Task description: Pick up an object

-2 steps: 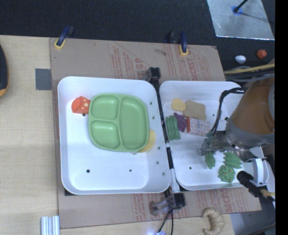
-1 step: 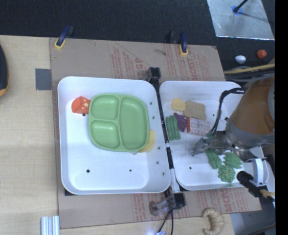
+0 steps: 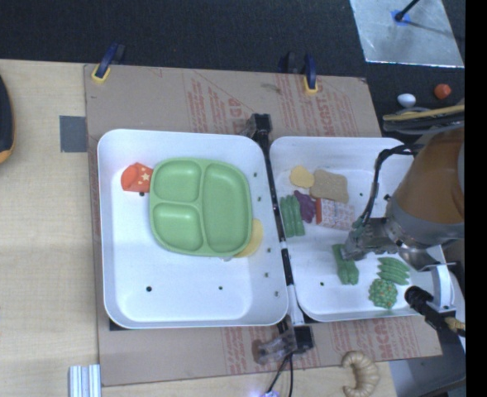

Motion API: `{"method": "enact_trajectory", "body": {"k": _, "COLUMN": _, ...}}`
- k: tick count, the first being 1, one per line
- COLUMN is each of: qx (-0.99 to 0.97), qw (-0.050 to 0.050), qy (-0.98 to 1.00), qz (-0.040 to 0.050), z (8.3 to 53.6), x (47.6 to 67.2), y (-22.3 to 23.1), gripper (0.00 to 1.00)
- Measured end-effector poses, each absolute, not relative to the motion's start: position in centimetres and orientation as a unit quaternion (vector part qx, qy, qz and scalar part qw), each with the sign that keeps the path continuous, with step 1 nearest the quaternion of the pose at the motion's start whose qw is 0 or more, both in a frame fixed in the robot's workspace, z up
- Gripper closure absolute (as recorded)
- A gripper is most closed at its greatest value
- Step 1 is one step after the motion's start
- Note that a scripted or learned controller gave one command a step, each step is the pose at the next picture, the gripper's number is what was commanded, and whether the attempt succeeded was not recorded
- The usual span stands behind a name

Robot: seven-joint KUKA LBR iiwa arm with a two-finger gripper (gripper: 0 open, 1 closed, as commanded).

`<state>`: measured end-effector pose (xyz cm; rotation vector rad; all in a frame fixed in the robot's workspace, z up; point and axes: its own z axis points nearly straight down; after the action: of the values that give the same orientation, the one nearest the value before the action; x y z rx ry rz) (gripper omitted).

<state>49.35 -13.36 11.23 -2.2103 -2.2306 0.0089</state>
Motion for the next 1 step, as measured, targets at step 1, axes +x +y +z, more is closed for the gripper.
{"method": "enact_trajectory", "body": {"k": 1, "qx": -0.704, "qw": 0.001, "qy": -0.710, "qz": 0.0028, "z": 11.19, "x": 49.35, "y": -13.34, "gripper": 0.00}}
